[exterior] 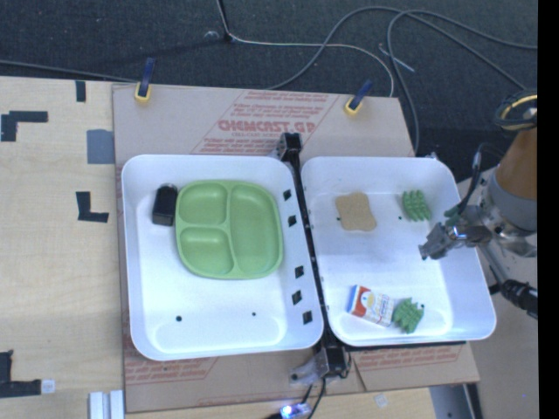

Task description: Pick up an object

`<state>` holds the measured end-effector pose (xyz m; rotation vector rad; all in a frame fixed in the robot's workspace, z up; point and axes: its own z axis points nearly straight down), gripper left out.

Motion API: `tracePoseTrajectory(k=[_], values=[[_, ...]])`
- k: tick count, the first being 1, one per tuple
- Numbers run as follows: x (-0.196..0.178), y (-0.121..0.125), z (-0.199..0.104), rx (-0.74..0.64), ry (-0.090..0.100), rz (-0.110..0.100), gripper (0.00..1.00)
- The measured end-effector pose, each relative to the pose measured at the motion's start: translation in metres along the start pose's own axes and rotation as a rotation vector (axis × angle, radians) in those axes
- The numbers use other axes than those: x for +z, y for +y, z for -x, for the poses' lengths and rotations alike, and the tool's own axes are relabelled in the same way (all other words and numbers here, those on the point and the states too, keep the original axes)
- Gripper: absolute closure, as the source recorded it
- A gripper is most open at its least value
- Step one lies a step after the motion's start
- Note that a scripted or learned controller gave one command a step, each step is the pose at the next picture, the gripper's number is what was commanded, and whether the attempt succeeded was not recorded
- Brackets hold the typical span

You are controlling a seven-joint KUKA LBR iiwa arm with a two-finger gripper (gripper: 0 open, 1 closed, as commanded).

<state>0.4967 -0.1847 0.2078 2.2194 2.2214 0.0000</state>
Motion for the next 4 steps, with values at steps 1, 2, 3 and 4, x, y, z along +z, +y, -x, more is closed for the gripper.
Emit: tracePoseTrajectory(k=[1, 2, 3, 4], values=[[-0.010, 0.000, 0.000, 0.000, 0.001, -0.001, 1.00], [-0.014, 0.016, -0.042, -0.004, 0.001, -0.001, 1.00], [-0.014, 0.046, -0.085, -0.003, 0.001, -0.002, 1.00], [-0.004, 0.063, -0.130, -0.002, 0.000, -0.003, 1.00]])
